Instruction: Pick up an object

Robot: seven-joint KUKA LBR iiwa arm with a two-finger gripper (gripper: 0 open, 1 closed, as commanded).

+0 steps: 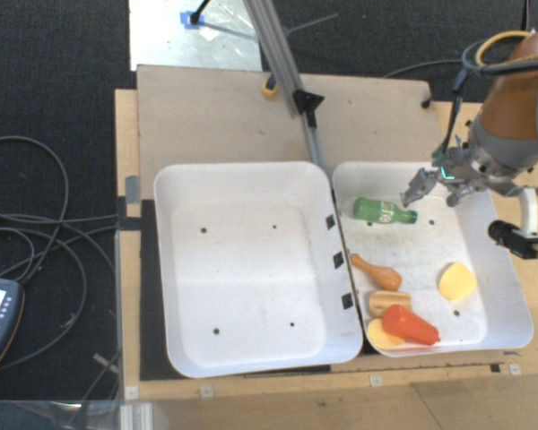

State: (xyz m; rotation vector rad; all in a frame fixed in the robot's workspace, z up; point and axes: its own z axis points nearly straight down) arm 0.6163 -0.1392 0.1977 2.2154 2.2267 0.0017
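Where the bench edge lies nearest the camera, two white bins sit side by side — the left bin (242, 267) and the right bin (507, 307). Five items lie in the right bin: one red pepper (410, 324) touching one yellow piece (382, 333) and one bread roll (388, 301), one orange drumstick shape (377, 272), one yellow lemon (457, 281). Farther back lies one green bottle (384, 210) — on its side, white label, near the bin's far wall. The gripper (430, 188) hovers just beside its right end, fingers spread, holding nothing.

Tool (438, 188) low, fingers spread, arm bent
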